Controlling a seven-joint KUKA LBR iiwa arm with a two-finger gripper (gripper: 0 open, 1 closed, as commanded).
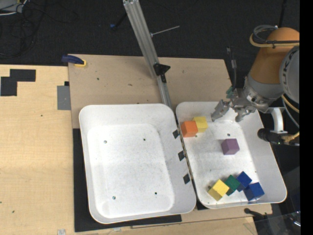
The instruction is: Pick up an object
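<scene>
Gripper (230, 112) spread open, fingers apart, nothing between them, poised over the upper part of the right bin (274, 180). Just left: yellow block (200, 123) touching orange block (189, 128). Below: purple block (230, 146). Near front rim: clustered yellow block (218, 189), green block (232, 184), two blue blocks (249, 185).

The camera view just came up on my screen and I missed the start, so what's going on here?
A grey arm with an orange band reaches in from the right, its tool hanging open over the far end of the right bin with nothing between its fingers. All the blocks lie in that bin: an orange block touching a yellow block near the tool, a purple block alone mid-bin, and a cluster of yellow, green and blue blocks at the near end. Nothing has been picked up yet.
</scene>
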